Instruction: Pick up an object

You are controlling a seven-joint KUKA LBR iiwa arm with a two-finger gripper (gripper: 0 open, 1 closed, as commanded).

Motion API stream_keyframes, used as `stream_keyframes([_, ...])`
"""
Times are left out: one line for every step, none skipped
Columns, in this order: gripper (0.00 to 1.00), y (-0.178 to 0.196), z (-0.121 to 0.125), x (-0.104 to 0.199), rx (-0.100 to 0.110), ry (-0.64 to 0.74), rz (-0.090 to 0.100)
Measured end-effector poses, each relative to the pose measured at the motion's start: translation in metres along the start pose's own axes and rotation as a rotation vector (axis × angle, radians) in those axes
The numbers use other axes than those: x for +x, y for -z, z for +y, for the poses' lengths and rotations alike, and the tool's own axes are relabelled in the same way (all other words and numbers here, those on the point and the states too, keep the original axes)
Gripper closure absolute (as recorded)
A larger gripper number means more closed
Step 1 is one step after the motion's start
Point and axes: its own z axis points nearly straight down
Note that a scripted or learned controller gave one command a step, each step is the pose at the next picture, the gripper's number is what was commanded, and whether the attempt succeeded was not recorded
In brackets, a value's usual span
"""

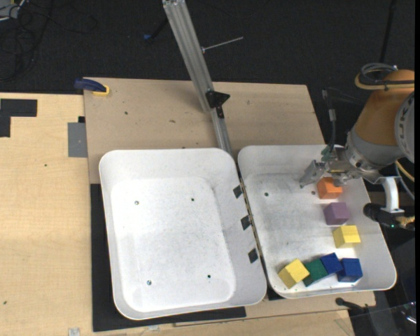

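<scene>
My gripper [320, 174] sits over right bin [280, 208] just above 1 orange block [329, 188], jaw state can't tell; also 1 purple [336, 212], 2 yellow, 2 blue, 1 green.

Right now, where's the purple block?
The purple block lies in the right bin, near its right side, between the orange block above it and a yellow block below.

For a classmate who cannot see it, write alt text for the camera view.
A grey and orange robot arm reaches from the right, its hand just above an orange block in the right white bin. Purple, yellow, green and blue blocks lie nearer the camera in that bin.
</scene>
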Motion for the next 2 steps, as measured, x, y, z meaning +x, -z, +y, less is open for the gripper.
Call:
stream_keyframes([1.00,0.009,0.000,-0.001,-0.002,-0.002,-0.003])
stream_keyframes([1.00,0.073,0.003,-0.002,0.020,0.000,0.006])
